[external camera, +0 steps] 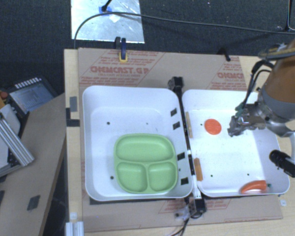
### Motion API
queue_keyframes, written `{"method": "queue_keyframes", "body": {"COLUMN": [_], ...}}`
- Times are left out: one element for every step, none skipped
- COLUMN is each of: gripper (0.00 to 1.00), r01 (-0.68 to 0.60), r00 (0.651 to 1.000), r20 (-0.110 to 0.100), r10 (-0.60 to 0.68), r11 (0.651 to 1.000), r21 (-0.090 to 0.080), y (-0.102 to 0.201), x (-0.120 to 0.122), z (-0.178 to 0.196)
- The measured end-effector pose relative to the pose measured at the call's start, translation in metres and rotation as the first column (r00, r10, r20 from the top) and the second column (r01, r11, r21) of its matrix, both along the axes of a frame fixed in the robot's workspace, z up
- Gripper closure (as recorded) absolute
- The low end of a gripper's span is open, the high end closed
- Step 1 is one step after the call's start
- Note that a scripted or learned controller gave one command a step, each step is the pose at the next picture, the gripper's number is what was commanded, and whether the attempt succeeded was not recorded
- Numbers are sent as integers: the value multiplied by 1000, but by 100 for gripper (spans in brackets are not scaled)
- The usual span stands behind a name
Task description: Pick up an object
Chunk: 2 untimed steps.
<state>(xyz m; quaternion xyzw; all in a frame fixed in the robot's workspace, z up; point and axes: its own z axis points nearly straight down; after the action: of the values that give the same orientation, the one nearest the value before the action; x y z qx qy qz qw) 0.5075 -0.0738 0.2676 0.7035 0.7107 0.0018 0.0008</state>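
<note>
End effector (234, 128) over the right bin (226, 183), near that bin's right wall and in its far half, carried by the grey arm (280, 90) with its orange band, which enters from the right edge of the counter (152, 63). The tip appears as a small dark metallic cluster; how far it is open cannot be told, and no object is seen in it.

Just to its left, apart from the tip, an orange round piece (213, 127) lies flat on the bin floor; being roughly circular, it shows no clear long axis. A second orange piece (254, 186), elongated, lies at the near right corner of the same bin, with its long axis running roughly along the near wall and its curved side facing away from that wall; its exact shape is hard to make out. A thin tan strip (197, 169) lies along the left wall of this bin, parallel to the divider between the bins.

The left bin (103, 102) holds a green three-compartment tray (146, 162) in its near half, with the large compartment toward the far side and two smaller ones toward the near wall. The arm's upper part is cut off by the right frame edge.
</note>
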Motion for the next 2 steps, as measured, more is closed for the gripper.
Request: {"method": "queue_keyframes", "body": {"gripper": [100,100], "r01": [2,1], "r00": [1000,1000], "r20": [-3,-4], "r10": [-2,-1], "r11": [1000,1000], "r21": [0,1], "y": [43,94], "x": [6,4], "z": [-10,-25]}}
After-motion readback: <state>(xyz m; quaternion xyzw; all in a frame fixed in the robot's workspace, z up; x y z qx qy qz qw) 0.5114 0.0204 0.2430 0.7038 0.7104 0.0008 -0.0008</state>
